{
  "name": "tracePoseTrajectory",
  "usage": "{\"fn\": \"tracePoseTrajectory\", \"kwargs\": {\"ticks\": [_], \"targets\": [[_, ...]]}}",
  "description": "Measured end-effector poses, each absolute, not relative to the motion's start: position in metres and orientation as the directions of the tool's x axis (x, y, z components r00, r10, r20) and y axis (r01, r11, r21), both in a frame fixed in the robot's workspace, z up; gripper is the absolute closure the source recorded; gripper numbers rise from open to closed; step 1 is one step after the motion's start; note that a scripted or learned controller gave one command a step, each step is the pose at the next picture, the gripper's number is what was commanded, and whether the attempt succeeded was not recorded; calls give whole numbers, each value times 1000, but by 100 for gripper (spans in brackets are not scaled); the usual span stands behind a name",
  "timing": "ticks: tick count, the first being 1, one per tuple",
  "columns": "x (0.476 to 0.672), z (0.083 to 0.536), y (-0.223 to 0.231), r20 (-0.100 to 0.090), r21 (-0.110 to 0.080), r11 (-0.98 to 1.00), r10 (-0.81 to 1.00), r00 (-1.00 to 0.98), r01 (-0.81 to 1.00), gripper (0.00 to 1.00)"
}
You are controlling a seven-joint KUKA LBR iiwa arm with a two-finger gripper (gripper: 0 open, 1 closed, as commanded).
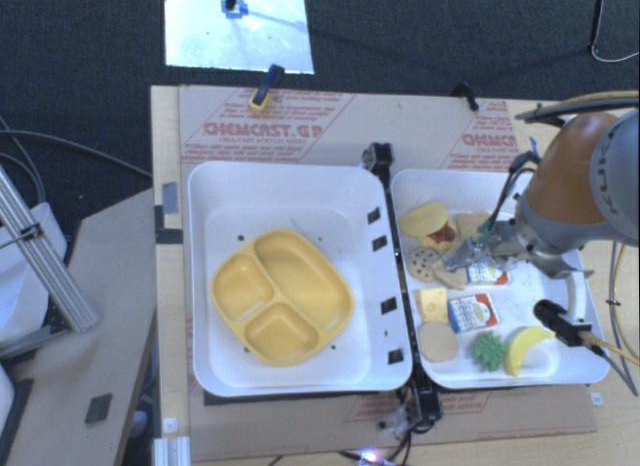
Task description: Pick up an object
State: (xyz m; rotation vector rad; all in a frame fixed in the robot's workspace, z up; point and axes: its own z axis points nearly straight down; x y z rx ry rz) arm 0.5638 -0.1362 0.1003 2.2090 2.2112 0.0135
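**Gripper low among the toy food in the right bin**

Camera view: Two shallow white bins sit side by side on the bench. The left bin [205, 254] holds a yellow divided tray [282, 296] with three compartments, lying at a slant near the bin's middle. The right bin [590, 369] holds a scatter of toy food. Near its upper left lies a yellow-and-red burger-like piece [426, 220], and just below that a brown cookie with dark spots [423, 263]. A yellow cheese block [432, 303] lies under the cookie, with a round tan disc [437, 341] nearer the front edge. Beside the cheese sits a small red-and-white carton [472, 311]. A green broccoli piece [489, 350] and a yellow banana [526, 346] lie close together at the bin's front, the banana to the right of the broccoli.

The grey arm [580, 194], with its orange band, comes in from the right and bends down over the right bin. The gripper [470, 251] is low among the items in the upper middle of this bin, just right of the cookie and above the carton. A pale label-like piece [487, 274] lies right under the gripper's tip, touching or nearly touching it. The gripper's state cannot be told here: its tip is small and blends with the clutter, and nothing is plainly seen in its grasp.
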Motion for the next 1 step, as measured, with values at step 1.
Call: {"fn": "tracePoseTrajectory", "kwargs": {"ticks": [1], "targets": [[497,91,-99,-7,24,-2,1000,2,1000,0]]}}
